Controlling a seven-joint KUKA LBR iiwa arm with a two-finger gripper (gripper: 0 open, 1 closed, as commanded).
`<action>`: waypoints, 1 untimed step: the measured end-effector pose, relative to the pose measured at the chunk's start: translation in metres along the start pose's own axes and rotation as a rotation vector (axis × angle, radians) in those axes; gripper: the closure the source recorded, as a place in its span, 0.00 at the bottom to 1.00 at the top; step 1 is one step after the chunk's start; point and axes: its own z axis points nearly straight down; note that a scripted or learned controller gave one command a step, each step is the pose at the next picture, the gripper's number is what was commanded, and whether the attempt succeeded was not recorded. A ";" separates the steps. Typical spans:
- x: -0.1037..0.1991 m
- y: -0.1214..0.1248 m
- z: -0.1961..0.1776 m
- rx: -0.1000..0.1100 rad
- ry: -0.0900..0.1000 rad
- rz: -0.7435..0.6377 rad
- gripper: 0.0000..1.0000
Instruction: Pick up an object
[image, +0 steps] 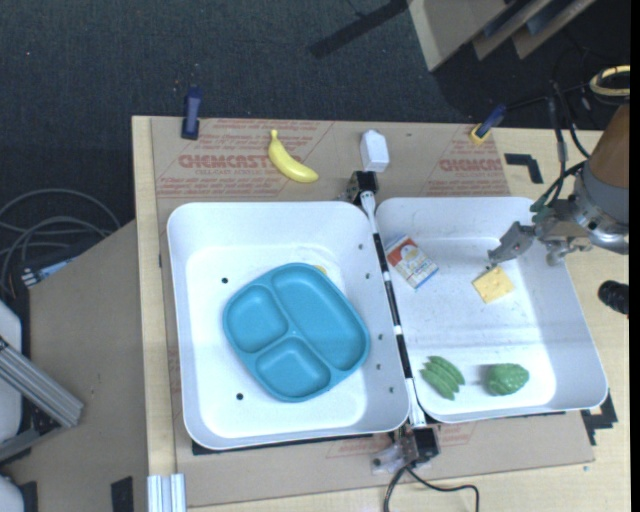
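Reaching in from the right edge of the frame: grey arm with two-finger gripper (510, 247), hanging over the upper middle of the right-hand shallow white bin (585, 345). Fingers appearing spread, with nothing between them; no object gripped.

Lying just below and left of the fingertips: small pale-yellow wedge-shaped block (492, 285), likely the nearest candidate for the pick, close beneath the gripper but contact not confirmable from this slant.

Also lying in the right bin: small red-and-white printed card packet (411, 261) at upper left, leafy green toy vegetable (442, 375) at lower left, rounder green lumpy toy vegetable (507, 378) at lower middle.

Sitting in the left-hand shallow white bin (190, 300): blue three-compartment plastic plate (293, 330). Resting outside the bins, on the cardboard at upper centre: yellow plastic banana (289, 160).

Risks, as judged:
- Approaching off-centre, fingertips seeming offset up and right of the yellow block; closing there likely catching one corner or nothing.
- Pushing rather than pinching: a low, flat block on a smooth bin floor tending to skid toward the middle of the bin.
- Descending too far, jamming fingertips against the bin floor.
- Gripping across the tapered faces, squeezing the wedge out sideways on lift.
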 end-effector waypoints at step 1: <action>-0.007 0.009 0.066 0.002 0.001 0.001 0.00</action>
